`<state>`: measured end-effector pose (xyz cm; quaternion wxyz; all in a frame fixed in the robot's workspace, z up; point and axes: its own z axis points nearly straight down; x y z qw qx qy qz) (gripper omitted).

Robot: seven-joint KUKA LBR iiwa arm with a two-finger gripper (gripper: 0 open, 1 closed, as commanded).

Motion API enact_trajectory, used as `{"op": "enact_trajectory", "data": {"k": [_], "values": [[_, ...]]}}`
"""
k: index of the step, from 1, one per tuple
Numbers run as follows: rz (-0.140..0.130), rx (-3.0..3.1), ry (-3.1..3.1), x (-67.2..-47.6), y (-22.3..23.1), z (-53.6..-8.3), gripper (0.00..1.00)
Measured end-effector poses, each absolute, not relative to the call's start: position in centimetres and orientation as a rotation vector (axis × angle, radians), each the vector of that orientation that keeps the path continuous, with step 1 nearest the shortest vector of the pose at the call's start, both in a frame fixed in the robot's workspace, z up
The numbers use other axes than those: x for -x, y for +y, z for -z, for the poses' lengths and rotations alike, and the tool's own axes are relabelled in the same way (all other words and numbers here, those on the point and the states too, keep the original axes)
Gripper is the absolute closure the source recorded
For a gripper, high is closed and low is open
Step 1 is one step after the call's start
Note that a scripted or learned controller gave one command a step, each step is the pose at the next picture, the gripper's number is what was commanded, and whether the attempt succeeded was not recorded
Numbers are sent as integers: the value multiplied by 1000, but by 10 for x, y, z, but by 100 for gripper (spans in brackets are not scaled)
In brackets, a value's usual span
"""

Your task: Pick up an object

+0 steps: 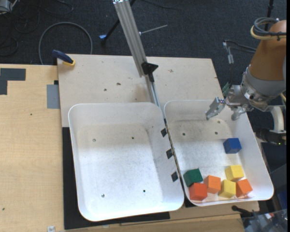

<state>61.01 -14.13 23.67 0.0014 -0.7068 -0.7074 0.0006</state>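
Note:
The right bin (pixel 193 129) holds several small blocks. A blue cube (pixel 232 145) lies alone near its right wall. Along the front edge sit a green cube (pixel 193 176), a red cube (pixel 198 191), two orange cubes (pixel 213 183) (pixel 244 187) and two yellow cubes (pixel 234 172) (pixel 227 188). My gripper (pixel 224 111) hangs over the bin's far right corner, above and behind the blue cube. Its fingers (pixel 213 110) are spread apart with nothing between them.
The left bin (pixel 77 124) stands beside the right one, with a divider and black clips between them. A slanted aluminium post (pixel 133 35) rises behind the bins. A blue and yellow clamp (pixel 64 58) sits at the board's far left corner.

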Motion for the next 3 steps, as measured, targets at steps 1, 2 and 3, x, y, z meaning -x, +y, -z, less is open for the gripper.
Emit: {"op": "enact_trajectory", "data": {"k": [1, 2, 3], "values": [[-5, 2227, -2215, -584, -203, -249, 0], [0, 2222, -2222, -571, -209, -267, 0], [-6, 2212, -2220, -602, -207, -197, 0]]}}
